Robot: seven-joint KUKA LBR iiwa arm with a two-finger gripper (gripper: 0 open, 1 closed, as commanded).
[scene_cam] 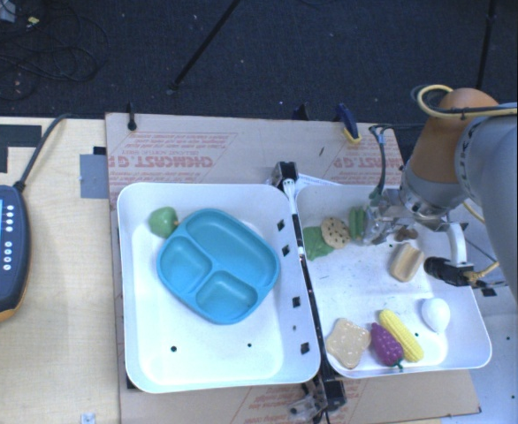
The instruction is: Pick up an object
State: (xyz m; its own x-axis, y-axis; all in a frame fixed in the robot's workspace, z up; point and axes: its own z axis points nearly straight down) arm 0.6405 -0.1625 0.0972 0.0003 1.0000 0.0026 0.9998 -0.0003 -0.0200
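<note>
Nearest the camera, at the right bin's (358, 283) front, lay toast (347, 343), grapes (385, 345), corn (401, 336) and an egg (435, 314); farther back, the gripper (384, 228) hung low beside a cookie (335, 231). Whether it gripped anything, I could not tell; no object looked lifted.

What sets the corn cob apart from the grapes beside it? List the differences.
The corn cob is yellow and long; the grape bunch is purple, shorter and rounder. The corn cob lies nearer the white egg, the grape bunch nearer the bread slice. Both lie slanted, side by side, near the front of the right bin.
</note>
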